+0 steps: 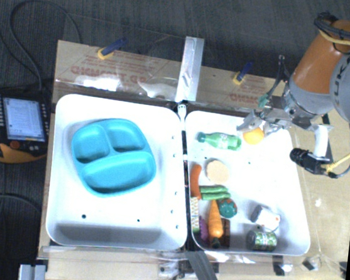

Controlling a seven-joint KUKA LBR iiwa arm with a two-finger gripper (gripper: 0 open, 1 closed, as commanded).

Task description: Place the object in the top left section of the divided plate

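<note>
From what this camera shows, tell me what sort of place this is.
Most likely a robotics lab bench for pick-and-place trials. A robot arm reaches over two white bins, toy food fills one beside a blue divided plate, and a teach pendant sits on the carpet.

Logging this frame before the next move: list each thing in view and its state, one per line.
gripper: over right bin's far edge, a yellow object at its tip
divided plate: blue, in left bin, sections bare
green bottle: lying on its side
carrot: lying among the toys
can: on its side, near corner
</note>
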